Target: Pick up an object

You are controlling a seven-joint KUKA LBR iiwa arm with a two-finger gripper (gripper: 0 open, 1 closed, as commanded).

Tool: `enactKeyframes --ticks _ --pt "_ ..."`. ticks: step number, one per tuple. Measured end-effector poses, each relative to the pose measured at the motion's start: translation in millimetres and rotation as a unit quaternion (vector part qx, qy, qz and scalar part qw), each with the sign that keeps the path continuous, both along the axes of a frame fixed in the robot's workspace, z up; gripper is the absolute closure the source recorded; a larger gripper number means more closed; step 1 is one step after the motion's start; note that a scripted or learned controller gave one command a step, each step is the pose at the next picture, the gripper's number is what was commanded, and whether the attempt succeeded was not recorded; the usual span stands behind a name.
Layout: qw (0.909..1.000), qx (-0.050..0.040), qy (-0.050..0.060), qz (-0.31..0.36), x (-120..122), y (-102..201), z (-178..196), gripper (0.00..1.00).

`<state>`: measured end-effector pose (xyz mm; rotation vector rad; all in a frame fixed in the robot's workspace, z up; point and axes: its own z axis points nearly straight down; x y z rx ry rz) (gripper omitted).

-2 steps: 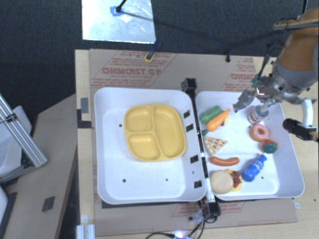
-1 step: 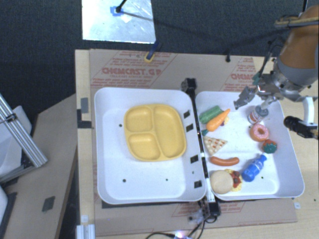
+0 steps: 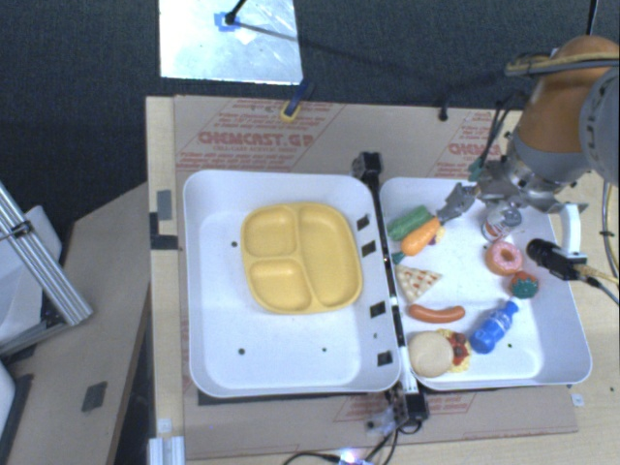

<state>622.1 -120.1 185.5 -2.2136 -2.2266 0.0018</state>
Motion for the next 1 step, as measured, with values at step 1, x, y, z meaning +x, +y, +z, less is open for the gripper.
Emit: enactKeyframes --ticks 1 --pt "1.0000 0.0000 0.000 0.000 2.6 6.6 -44.0 0.00"
